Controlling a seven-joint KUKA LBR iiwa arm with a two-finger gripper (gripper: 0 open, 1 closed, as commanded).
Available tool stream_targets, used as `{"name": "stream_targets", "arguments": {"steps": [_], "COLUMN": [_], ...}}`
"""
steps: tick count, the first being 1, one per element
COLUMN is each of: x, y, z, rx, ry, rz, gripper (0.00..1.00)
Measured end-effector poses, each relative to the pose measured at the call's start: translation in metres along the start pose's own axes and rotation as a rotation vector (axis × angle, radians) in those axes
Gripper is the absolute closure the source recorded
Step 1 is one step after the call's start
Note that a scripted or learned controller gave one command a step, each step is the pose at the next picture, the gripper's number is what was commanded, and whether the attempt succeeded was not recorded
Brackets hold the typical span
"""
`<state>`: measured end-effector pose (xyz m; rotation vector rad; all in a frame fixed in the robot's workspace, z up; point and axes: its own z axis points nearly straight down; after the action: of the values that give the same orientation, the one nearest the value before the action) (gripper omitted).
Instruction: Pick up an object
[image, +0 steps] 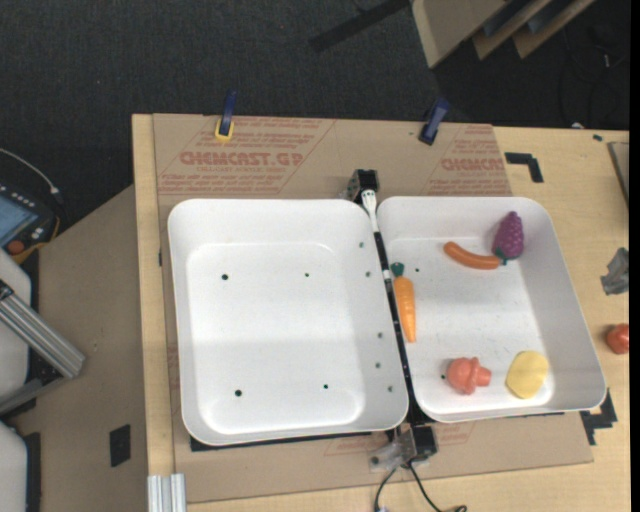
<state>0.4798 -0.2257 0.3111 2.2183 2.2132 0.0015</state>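
The right bin (570, 330) holds several toy foods. An orange carrot (404, 308) with a green top lies along the bin's left wall. A curved orange sausage (472, 257) lies near the back, and a purple bunch of grapes (508, 235) touches its right end. A red-pink piece (466, 375) and a yellow lemon (527, 373) sit side by side near the front. At the view's right edge, a grey part of the arm (615, 272) and a bit of its orange band (618, 340) show outside the bin, away from all the objects.
The left bin (200, 300) sits beside the right one, and a dark divider (385, 290) marks where their rims meet. Both rest on a cardboard sheet (300, 150) held by two clamps at the back. A cable (400, 480) runs off the front edge.
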Motion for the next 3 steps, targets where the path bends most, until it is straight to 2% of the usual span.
{"name": "stream_targets", "arguments": {"steps": [1,2,3], "x": [0.044,0.041,0.008], "y": [-0.003,-0.001,0.001], "z": [0.116,0.11,-0.088], "rx": [0.018,0.006,-0.013], "ry": [0.011,0.005,-0.005], "rz": [-0.005,-0.001,-0.001], "gripper": [1.0,0.0,0.0]}}
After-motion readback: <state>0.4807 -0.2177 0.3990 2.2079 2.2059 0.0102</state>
